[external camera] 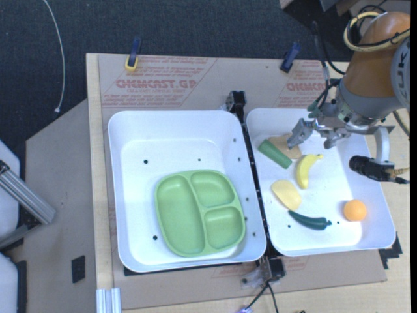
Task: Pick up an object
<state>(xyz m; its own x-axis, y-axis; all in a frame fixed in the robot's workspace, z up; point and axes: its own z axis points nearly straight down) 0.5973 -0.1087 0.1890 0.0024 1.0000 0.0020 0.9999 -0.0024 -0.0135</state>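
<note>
The right bin [365, 237] serves as the landmark here, sitting on the bench [98, 175] just beside the left bin [124, 194], the two touching along their shared rims. The arm [374, 51] reaches in over the right bin's far right corner, and its jaws [318, 134] hang above the far part of that bin, spread open with the two fingers [301, 135] apart and nothing between them. Just below the jaws, toward the bin's left wall, lies a green block [274, 154], tilted, with a tan piece [284, 142] partly tucked behind it; what that piece is cannot be told. Near the middle of the right bin lies a small yellow banana [306, 169], close to the green block but apart from it. Just nearer than the banana rests a pale yellow lemon-like object [286, 194], and nearer still, almost touching it, a dark green chili pepper [310, 221] lies across the bin floor. An orange ball [354, 210] sits by the right wall of the right bin, well apart from the jaws. A black cylindrical part [368, 168] juts in over the bin's right rim. In the left bin, a green divided plate [199, 210] with three compartments lies in the near half, tilted relative to the bin's walls.
</note>
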